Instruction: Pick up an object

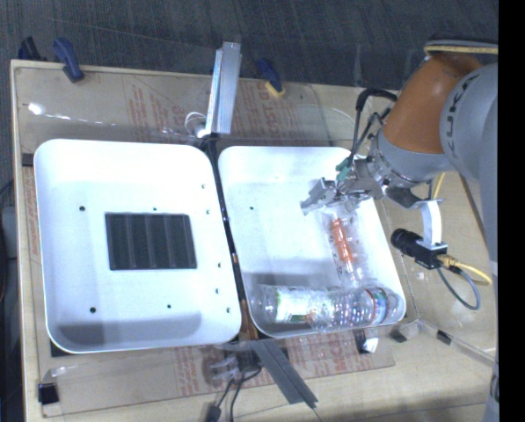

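Bottle [328, 306] lengthwise along bin's [253, 174] near wall

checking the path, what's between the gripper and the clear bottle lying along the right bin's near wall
In the camera view, a clear packet with an orange item inside lies between the gripper and the bottle.

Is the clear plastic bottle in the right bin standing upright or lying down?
Lying down. The clear plastic bottle rests on its side along the near wall of the right bin, its length running left to right.
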{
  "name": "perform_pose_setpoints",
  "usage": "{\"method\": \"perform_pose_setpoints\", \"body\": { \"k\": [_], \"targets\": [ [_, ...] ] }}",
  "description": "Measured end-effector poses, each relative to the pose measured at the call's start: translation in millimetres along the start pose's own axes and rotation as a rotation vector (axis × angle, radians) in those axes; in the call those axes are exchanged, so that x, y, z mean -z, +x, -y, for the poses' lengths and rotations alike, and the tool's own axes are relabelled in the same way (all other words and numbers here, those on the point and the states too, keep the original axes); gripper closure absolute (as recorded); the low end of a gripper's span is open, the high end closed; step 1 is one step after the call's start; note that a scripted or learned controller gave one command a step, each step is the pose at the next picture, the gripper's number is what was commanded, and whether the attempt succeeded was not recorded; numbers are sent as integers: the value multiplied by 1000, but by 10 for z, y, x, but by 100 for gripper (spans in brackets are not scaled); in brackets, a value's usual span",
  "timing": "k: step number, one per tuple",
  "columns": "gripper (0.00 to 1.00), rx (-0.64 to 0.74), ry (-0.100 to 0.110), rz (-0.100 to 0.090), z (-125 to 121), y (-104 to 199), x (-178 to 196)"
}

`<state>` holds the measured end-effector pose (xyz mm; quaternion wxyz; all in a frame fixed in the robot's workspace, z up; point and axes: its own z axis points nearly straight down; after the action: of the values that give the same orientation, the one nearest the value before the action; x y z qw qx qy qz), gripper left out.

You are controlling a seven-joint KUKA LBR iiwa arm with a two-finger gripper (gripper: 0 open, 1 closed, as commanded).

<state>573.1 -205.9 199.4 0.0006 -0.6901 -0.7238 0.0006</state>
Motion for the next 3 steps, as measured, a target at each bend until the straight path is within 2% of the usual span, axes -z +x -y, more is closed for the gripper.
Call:
{"method": "perform_pose_setpoints", "body": {
  "k": [1, 3],
  "targets": [
    [0, 44, 3, -2, -53, -30, -239],
    [0, 133, 5, -4, 71, -25, -139]
  ]
}}
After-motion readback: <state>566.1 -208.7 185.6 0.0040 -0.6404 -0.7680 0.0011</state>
